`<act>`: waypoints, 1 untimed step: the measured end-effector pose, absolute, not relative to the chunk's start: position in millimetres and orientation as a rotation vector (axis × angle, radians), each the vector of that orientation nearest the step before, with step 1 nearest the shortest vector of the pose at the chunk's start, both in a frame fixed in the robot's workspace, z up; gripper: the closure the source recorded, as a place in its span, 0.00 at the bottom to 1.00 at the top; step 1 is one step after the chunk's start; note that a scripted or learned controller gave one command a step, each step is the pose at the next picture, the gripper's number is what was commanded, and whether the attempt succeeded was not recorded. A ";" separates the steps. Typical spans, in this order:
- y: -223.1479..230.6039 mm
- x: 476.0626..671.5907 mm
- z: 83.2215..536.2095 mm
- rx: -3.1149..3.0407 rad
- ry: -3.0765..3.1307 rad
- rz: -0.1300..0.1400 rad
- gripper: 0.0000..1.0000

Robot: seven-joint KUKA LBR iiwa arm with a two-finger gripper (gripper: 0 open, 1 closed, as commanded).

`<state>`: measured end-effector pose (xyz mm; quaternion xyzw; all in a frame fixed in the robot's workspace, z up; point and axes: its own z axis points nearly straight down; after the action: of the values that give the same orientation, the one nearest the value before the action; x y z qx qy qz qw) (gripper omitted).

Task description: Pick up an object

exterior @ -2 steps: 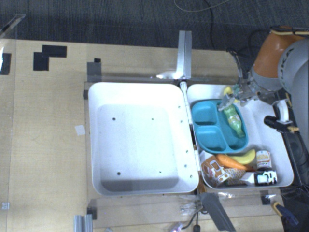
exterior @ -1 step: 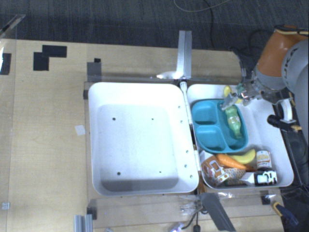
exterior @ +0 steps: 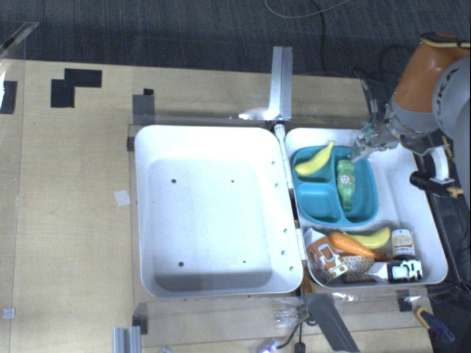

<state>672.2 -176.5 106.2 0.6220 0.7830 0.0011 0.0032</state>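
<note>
Within the right-hand bin (exterior: 434, 219), toward its far end, a blue divided tray (exterior: 324, 201) was seen, and two of the pickable objects lay in it: a yellow banana (exterior: 313, 160) in the far-left compartment and a green bottle-like item (exterior: 344, 181) lying lengthwise beside the tray's inner divider. What the green item was exactly could not be made out. Just above it, at the tray's far-right corner, the gripper (exterior: 366, 147) was positioned, close to the green item's upper end; contact could not be confirmed. Its tip was small and blurred, so whether it was released or clenched could not be told, and nothing was seen held in it. The arm (exterior: 427, 87), grey with an orange band, was cut off by the right edge. At the near end of the same bin a carrot (exterior: 352, 244), a second banana (exterior: 374, 237), a brown patterned packet (exterior: 327, 259), a small jar (exterior: 402, 243) and a black-and-white item (exterior: 405, 271) were crowded together, partly overlapping. The left bin (exterior: 213, 212) was seen alongside.
</note>
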 end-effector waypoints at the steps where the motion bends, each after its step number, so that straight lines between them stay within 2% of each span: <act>1: -176.4 673.2 107.3 1.947 2.452 0.006 0.00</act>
<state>673.2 -176.4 107.3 0.6218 0.7832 0.0020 0.0052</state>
